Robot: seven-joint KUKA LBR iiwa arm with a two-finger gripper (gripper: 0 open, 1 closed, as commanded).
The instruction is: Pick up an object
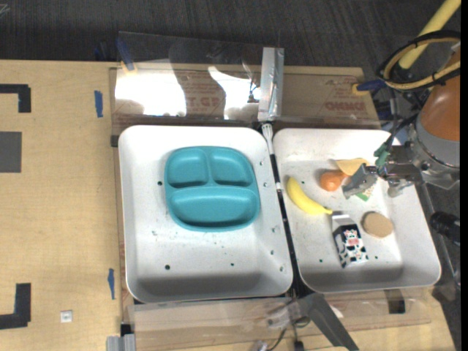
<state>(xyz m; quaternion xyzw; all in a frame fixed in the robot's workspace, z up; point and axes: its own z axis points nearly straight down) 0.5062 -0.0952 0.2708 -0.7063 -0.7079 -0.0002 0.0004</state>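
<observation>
A: We've got the gripper (363, 183) low over the right bin (417, 265). It's too blurry to tell its grip.

B: Yeah. The orange ball (333, 181) sits just left of it, maybe touching. The banana (305, 198) lies further left, long axis slanting toward the cookie (378, 224).

Cardboard-topped bench (51, 218) w/ black tape marks carries 2 shallow white bins side by side, touching: left bin (139, 254), right bin (409, 258), plus clear plastic sheet (190, 86) lying behind them.
</observation>
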